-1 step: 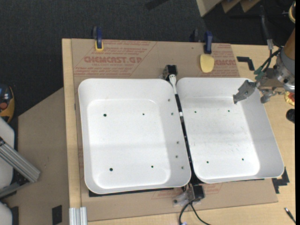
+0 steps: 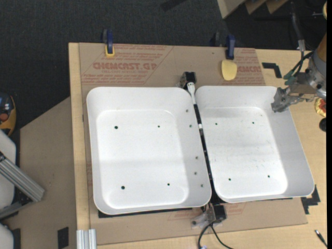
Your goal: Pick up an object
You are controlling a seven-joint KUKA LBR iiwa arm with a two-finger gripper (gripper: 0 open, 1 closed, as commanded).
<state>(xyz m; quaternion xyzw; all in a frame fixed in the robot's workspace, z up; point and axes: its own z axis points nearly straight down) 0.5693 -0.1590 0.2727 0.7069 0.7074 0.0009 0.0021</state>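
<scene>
- The left bin (image 2: pixel 140 149) sits on a cardboard sheet (image 2: pixel 155 61) laid over the bench, its white floor bare apart from four small dark dots near the corners. Nothing to pick lies in it.
- Two blue clamps (image 2: pixel 108 37) grip the far edge of the cardboard, most likely to stop the sheet and the bins on it from sliding when the arm pushes down.
- A black strip (image 2: pixel 199 134) runs along the seam where the two bins meet, apparently tying them side by side.
- A small yellowish object (image 2: pixel 229 69) lies on the cardboard just beyond the far edge of the right bin, outside both bins. It is the only loose thing I can see that the task could mean, and its place outside the bins may put it beyond where the program searches.
- The right bin (image 2: pixel 249 154) shows only faint scuffs and dots on its floor.
- The gripper (image 2: pixel 280 104) hangs over the far right corner of the right bin, the arm reaching in from the bench's right edge with the wrist angled down and leftward. Nothing shows between its fingers; whether they are spread or closed I cannot tell.
</scene>
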